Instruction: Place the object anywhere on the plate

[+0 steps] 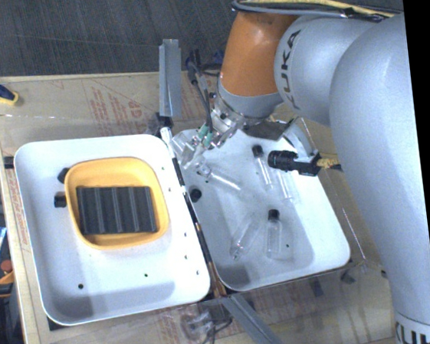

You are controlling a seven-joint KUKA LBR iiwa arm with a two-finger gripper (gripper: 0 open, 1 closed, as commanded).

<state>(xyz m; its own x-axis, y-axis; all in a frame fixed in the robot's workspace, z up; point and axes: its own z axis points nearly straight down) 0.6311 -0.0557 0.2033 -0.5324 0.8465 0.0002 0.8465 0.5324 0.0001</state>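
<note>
Presently, clear plastic vials (262, 235) are scattered in the right white bin (328, 251); the gripper (197, 152) is poised at its rear left corner. The yellow rounded plate (113, 173) occupies the left white bin (54, 286).

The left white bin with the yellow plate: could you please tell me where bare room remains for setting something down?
In the shallow white left bin, the widest free patch is the floor strip between the rounded yellow plate and the bin's near rim. A narrower strip runs along the plate's left. The dark ribbed insert covers most of the plate. The white right bin is crowded with clear plastic vials.
</note>
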